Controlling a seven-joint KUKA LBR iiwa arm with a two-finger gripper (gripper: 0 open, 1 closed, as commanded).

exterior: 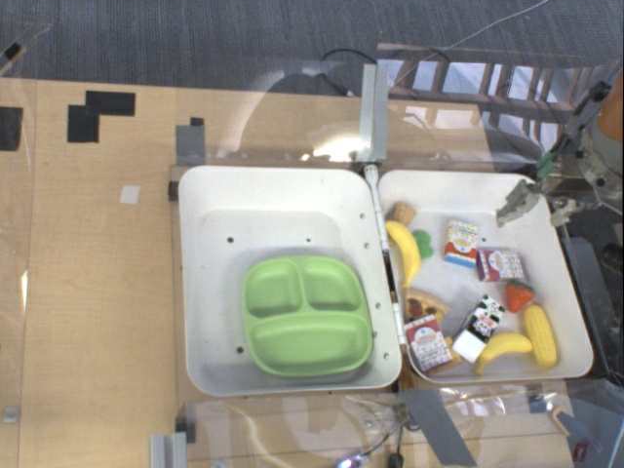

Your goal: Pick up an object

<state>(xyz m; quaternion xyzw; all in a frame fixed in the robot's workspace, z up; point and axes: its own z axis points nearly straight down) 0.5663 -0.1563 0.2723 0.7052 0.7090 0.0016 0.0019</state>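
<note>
The end effector hangs at the right bin's upper right corner; whether it grips anything I cannot tell. That bin holds two bananas, a corn cob, a strawberry and four small cartons. The left bin holds one green tray.

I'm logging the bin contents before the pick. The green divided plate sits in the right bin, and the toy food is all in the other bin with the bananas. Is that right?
Not quite. The camera view shows the green divided plate in the left bin, not the right. The rest holds: the toy food, with the bananas, lies in the other bin.
</note>
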